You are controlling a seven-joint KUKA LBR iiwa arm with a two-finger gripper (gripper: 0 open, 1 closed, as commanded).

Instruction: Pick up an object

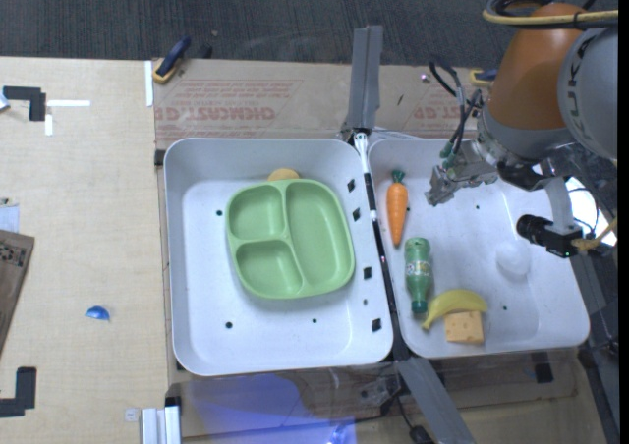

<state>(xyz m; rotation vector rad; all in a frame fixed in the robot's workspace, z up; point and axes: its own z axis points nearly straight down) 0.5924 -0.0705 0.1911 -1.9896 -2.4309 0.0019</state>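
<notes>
In the right bin point(550, 329) lie an orange carrot point(396, 210), a green bottle point(418, 273), a yellow banana point(452, 304) and a tan sponge block point(465, 327). A small white object point(512, 259) rests toward the bin's right side. My gripper point(439, 187) hangs over the upper part of the right bin, to the right of the carrot, with nothing seen between its fingers. The left bin point(197, 334) holds a green divided plate point(291, 238), with a small yellow object point(283, 175) peeking out behind it.
A grey divider post point(365, 79) stands behind the seam between the bins. Cardboard point(246, 103) lies behind the left bin. The arm's orange band point(531, 59) and cables fill the upper right. A black fitting point(541, 232) juts over the right bin's right side.
</notes>
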